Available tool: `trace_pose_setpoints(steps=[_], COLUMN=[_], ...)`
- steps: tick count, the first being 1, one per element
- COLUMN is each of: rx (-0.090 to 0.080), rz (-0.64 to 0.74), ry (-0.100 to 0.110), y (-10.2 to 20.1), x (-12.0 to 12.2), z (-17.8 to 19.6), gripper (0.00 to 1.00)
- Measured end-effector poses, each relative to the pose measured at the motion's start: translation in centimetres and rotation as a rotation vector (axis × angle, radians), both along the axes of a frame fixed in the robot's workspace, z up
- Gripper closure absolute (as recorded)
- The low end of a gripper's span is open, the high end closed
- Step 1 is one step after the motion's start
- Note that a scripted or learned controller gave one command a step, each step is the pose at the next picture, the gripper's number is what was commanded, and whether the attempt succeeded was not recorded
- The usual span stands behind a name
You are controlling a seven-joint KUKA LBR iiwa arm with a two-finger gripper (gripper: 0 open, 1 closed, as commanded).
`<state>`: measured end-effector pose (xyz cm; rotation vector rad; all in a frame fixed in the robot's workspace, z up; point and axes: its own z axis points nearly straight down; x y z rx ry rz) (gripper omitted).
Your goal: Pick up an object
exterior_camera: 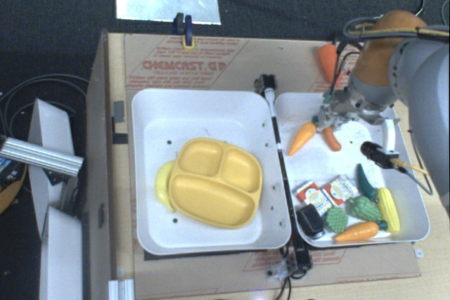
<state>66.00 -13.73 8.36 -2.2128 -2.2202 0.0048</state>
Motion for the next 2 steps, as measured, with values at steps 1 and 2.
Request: trace_pose_setpoints(steps=[1, 2], rx=[-0.002, -0.002], rz=[0.002, 0.001], ry=[-0.013, -0.008], y=[5.9, 10.2], x=[-5.8, -10.4], z=[10.3, 11.4], gripper=[1.0, 1.0])
